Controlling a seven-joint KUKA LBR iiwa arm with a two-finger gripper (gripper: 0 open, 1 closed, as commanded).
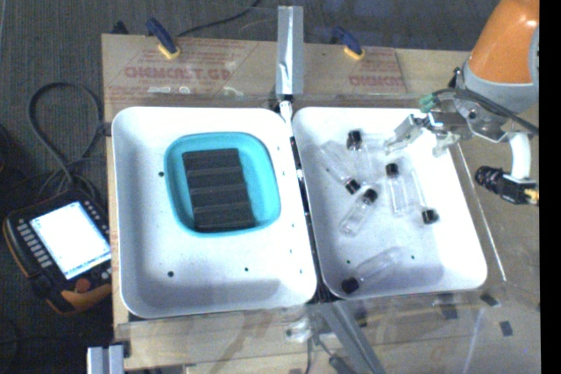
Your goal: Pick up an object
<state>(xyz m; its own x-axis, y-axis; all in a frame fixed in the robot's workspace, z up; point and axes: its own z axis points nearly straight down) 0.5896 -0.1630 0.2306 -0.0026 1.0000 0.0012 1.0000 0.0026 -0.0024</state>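
Observation:
Several small clear bottles with black caps lie scattered in the right white bin (465, 271). One bottle (358, 211) lies near the bin's middle, another (400, 188) just right of it, and a third (379, 265) rests near the front wall. My gripper (422, 137) hovers over the bin's far right corner, above and to the right of the bottles. Its fingers (403, 133) stand open with nothing between them. The nearest black cap (392, 169) lies just below the gripper.
The left bin (140, 276) holds a teal tray (180, 158) with a black ridged block (219, 187) in it. A metal post (289, 48) stands at the back between the bins. A tablet (66, 239) lies on the floor to the left.

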